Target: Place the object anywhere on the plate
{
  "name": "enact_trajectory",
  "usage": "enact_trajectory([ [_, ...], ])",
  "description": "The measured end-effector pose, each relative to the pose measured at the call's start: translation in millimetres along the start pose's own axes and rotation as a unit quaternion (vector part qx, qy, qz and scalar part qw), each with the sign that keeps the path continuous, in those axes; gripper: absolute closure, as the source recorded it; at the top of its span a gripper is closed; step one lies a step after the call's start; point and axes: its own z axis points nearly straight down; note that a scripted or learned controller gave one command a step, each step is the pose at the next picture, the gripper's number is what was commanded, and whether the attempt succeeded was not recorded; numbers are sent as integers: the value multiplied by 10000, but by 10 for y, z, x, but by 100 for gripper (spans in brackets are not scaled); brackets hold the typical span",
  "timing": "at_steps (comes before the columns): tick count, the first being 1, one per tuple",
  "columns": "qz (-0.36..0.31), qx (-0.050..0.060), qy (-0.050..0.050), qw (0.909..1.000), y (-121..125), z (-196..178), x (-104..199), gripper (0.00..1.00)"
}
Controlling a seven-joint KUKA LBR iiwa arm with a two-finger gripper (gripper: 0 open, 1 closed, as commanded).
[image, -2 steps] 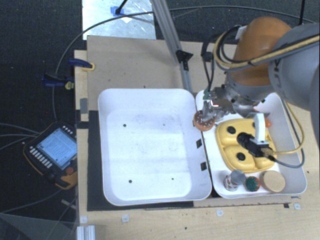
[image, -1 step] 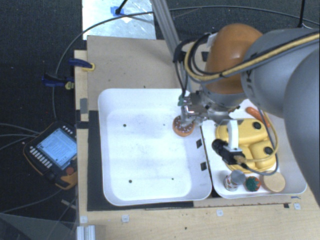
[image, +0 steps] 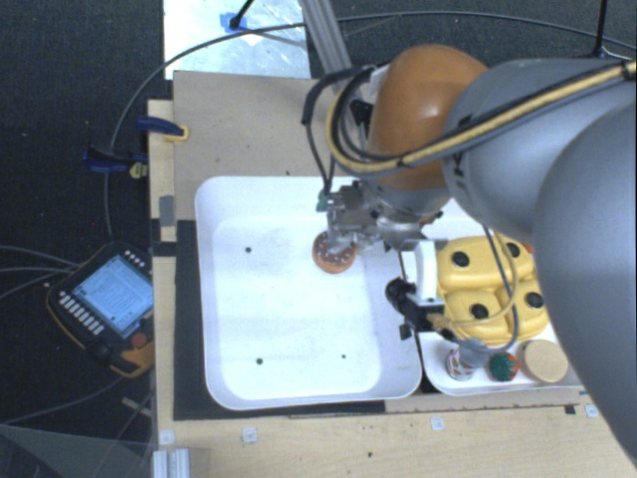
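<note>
One hand (image: 338,235), its grip unreadable, hovers at a brown round object (image: 333,254) in the left bin (image: 229,366).

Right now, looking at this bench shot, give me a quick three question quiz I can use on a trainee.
1. True or false: the gripper is over the left bin.
2. Multiple choice: the big yellow block with dark dots sits in A) the left bin, B) the right bin, C) on the floor.
3. Short answer: what lies just beneath the gripper, near the left bin's top edge?

Key
1. True.
2. B; it shares that bin with a few small items, including a tan disc near the front.
3. A small round brownish object. Whether the fingers grip it cannot be told from this view.
</note>
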Motion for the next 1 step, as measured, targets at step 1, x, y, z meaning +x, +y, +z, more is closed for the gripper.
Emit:
enact_trajectory([
  [1,31,1,-10,10000,4,2,-35,0],
])
